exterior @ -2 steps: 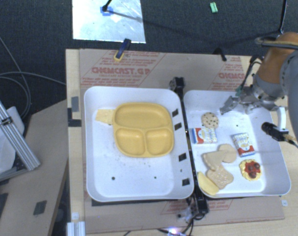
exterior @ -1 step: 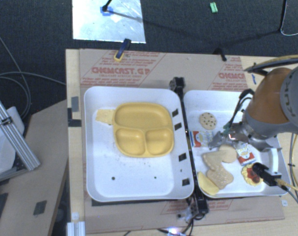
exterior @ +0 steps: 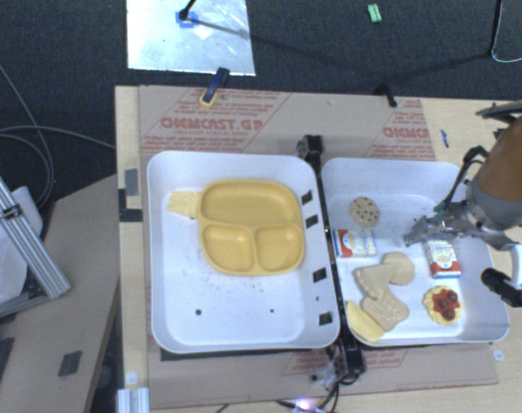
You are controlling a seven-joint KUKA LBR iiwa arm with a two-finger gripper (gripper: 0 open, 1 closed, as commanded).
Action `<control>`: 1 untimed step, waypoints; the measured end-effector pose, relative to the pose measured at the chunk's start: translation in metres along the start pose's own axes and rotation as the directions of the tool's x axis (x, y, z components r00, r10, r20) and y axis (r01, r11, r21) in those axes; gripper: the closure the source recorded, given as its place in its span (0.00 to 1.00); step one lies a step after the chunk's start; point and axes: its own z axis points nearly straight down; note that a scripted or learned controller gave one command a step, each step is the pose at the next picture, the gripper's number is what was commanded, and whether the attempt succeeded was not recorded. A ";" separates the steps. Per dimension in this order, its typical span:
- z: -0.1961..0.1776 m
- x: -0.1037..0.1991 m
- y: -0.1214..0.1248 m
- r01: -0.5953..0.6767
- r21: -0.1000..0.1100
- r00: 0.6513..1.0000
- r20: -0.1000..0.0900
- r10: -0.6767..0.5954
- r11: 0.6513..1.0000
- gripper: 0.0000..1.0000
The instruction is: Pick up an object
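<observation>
End effector [exterior: 424, 228] is hovering in the right bin [exterior: 415, 175], just left of the red carton [exterior: 443, 259]; finger state unclear, nothing visibly gripped.

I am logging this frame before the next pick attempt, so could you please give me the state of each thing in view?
Gripper: low over the right bin, nothing seen held.
Yellow divided plate: upright in the left bin.
Cookie: flat in the right bin.
Red and white carton: lying flat beside the gripper.
Tart: flat, topping up.
</observation>
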 end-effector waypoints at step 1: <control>-0.019 0.114 -0.047 0.013 0.017 1.000 -0.012 -0.013 1.000 0.00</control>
